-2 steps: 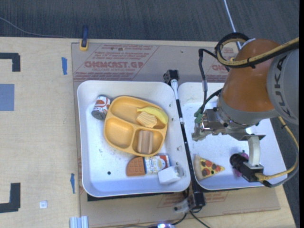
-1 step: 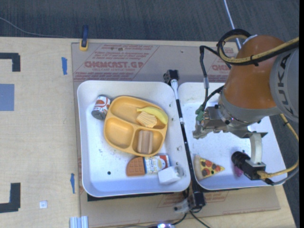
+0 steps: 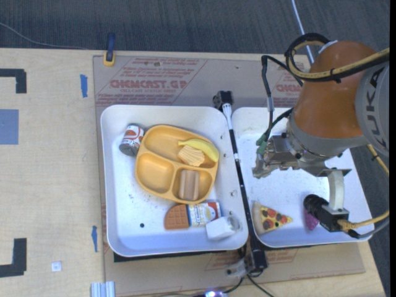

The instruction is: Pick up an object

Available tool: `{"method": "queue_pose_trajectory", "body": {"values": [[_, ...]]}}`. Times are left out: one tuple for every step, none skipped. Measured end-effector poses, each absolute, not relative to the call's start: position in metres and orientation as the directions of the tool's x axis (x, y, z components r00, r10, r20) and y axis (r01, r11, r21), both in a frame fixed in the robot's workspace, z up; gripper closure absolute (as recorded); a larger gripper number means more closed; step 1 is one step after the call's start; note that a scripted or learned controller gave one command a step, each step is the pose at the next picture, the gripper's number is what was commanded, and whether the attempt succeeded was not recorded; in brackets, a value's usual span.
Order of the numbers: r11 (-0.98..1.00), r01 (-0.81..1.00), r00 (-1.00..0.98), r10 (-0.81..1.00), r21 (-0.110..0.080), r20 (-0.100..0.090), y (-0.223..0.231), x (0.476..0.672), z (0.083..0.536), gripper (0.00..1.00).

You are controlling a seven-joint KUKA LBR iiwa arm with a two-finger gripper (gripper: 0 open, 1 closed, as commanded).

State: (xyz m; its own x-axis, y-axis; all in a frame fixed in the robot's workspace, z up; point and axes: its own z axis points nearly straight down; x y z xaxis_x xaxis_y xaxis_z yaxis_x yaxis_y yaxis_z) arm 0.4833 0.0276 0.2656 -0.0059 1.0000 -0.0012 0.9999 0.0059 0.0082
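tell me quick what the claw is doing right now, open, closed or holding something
Claw: over the right bin, up toward its back; open or closed cannot be told from this view, and nothing is seen held in it.

Counter: pale wood-grain top, matte, evenly lit with no hard shadows. Black angular marks near its left edge, a blue square patch, and short strips of blue tape.

Cardboard sheet: brown, flat on the counter, printed in red lettering (partly legible), held at its far left corner by a yellow-and-blue clamp.

Floor: dark blue-grey carpet beyond the counter's far edge, with a thin dark cable trailing across it at left.
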Motion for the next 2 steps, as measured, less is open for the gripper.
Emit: {"method": "queue_pose_trajectory", "body": {"values": [[0.001,1.000,-0.001,1.000,-0.003,0.001,0.088,0.479,0.232,1.00],[0.001,1.000,-0.001,1.000,-0.004,0.000,0.099,0.479,0.221,1.00]]}}
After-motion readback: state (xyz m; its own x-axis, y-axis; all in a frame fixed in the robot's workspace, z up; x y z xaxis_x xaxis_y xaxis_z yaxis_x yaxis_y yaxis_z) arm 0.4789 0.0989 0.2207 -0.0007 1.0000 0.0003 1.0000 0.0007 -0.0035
